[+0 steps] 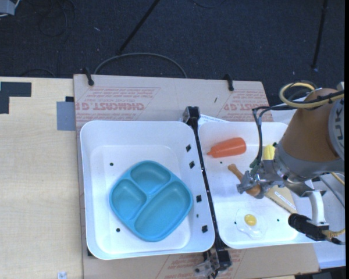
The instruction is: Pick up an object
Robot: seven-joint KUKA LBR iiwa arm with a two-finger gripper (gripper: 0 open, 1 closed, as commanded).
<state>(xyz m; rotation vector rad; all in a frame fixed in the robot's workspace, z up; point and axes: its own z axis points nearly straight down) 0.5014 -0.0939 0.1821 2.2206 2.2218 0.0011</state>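
A pale wood desk [29, 179] bears cardboard [139, 100] under two white bins [96, 150]; dark carpet [163, 28] lies beyond. The claw's [248, 186] opening: cannot tell.

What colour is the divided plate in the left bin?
Light blue; the divided plate shows clearly in the camera view.

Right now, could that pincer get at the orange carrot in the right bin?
Probably yes. The carrot lies uncovered in the same bin as the pincer, with bare floor between them and nothing stacked on it.
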